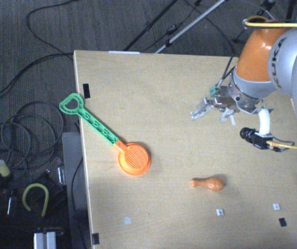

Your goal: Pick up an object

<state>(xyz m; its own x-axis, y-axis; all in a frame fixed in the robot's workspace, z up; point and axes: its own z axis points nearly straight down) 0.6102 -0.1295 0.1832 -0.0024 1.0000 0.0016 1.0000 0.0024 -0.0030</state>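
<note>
Arm over the bench, hand empty and spread above bare surface.

The hand [211,109] hangs at the right of the bench [164,77], below the arm's orange band [257,53]; its two pale fingers [199,111] stand apart with nothing between them. A sieve [134,158], orange at the round mesh head and green along the perforated handle [89,117], lies flat at the left; its looped handle end juts past the bench's left edge. A small orange pear-shaped piece [208,183] lies on its side near the front, well apart from the sieve and from the hand. A black cable fitting [255,137] hangs under the wrist. Cables [13,134] lie coiled on the dark floor to the left.
</note>
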